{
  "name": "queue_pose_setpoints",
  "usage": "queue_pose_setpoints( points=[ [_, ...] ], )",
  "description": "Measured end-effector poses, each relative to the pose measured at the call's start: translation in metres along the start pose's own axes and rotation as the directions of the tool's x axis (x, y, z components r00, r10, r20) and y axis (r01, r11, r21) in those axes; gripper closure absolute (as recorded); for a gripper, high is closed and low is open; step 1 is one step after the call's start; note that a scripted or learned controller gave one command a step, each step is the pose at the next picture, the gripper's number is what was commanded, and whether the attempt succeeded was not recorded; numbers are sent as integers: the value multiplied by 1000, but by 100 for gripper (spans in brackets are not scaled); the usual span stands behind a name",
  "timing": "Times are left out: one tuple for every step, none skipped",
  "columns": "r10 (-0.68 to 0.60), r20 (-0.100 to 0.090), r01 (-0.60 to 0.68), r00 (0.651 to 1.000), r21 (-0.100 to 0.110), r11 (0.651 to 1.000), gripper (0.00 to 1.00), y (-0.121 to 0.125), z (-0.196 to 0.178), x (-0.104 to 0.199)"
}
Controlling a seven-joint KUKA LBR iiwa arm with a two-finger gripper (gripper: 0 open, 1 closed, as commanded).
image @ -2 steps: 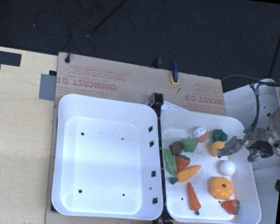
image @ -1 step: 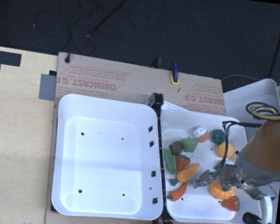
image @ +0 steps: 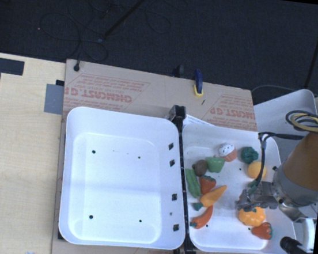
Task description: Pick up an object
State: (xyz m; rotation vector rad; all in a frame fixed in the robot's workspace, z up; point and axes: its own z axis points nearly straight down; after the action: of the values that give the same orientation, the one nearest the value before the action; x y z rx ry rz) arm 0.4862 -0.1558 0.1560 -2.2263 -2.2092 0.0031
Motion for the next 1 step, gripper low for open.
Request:
queue_pose_setpoints(
  points=[
    [-8,3,8,1000,-5,1000,100,-8,71,35]
  ],
)
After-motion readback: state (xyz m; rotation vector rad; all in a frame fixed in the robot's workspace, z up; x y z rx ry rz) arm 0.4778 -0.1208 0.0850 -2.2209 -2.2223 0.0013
